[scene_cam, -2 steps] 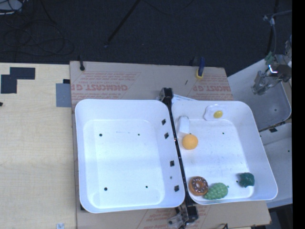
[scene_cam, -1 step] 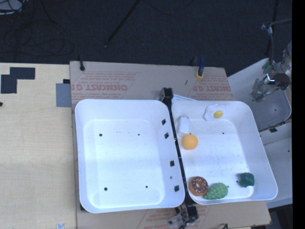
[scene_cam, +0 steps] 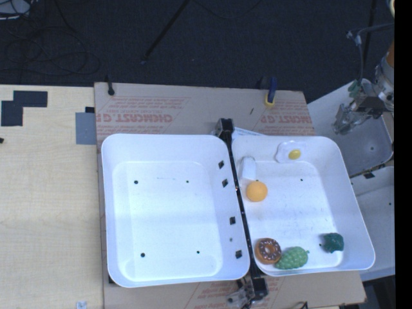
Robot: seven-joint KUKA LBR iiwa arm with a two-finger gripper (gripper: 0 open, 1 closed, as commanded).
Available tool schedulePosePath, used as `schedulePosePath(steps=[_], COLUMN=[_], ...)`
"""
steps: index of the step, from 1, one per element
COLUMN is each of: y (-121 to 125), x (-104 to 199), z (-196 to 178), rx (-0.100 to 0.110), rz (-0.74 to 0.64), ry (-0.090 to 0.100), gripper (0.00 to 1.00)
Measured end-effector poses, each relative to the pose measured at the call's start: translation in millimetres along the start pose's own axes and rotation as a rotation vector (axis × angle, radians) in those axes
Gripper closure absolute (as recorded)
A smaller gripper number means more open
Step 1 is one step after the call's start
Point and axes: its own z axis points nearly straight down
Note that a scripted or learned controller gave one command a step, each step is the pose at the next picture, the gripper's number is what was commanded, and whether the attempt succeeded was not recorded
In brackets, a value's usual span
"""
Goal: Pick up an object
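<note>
**Hand parked off the bins, nothing picked yet**

I saw the hand [scene_cam: 351,111] hanging at the right edge of the view, outside the right-hand shallow white bin [scene_cam: 351,192] and beyond its far corner, well apart from every object. It was too small and cluttered for me to tell its state, so I could not call it; nothing showed between its tips. I judged it sat there to keep the camera's look at both bins unblocked before a pick.

All the candidates lay in that right bin: a small orange ball [scene_cam: 256,191] near the divider, with a white cylinder [scene_cam: 248,168] just beyond it; a fried-egg toy [scene_cam: 289,152] on the far rim; a brown frosted doughnut [scene_cam: 268,250] touching a green bunch of grapes [scene_cam: 293,258] at the near wall; and a dark green broccoli-like piece [scene_cam: 333,242] nearby. The left-hand white bin [scene_cam: 116,205] held none. The ball, standing free, looked the easiest target.
</note>
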Motion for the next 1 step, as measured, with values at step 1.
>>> schedulePosePath(steps=[1], y=[-0.4], x=[0.0], z=[-0.7], rx=[0.000], rz=[0.000], ry=[0.000], gripper=[0.00])
